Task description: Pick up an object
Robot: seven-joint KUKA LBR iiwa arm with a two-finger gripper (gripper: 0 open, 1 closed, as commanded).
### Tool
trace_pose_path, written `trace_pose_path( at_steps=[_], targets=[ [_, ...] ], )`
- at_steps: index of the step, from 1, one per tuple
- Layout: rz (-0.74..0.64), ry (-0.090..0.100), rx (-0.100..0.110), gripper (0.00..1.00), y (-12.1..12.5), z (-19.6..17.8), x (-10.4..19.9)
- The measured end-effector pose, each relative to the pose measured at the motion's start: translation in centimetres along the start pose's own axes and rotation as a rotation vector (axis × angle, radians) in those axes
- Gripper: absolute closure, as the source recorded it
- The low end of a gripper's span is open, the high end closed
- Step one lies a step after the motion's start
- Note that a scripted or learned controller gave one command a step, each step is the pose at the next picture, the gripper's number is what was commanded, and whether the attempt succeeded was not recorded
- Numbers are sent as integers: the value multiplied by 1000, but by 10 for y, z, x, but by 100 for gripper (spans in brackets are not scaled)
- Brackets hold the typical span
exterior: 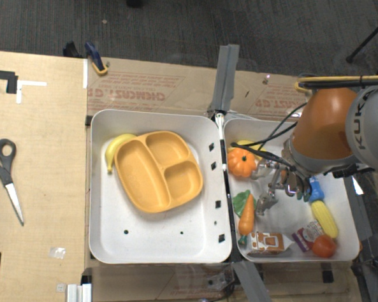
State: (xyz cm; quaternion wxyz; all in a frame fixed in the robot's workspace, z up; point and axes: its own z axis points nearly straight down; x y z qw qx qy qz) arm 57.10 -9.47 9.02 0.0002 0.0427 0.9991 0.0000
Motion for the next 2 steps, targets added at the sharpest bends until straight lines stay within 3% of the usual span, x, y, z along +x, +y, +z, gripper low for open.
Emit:
trace_pose_path(
  at_steps=[1,2],
  targets=[
    [-23,15,0,0,-17,0,-77],
    [175,1,0,0,-4,-2,-42]
  ],
)
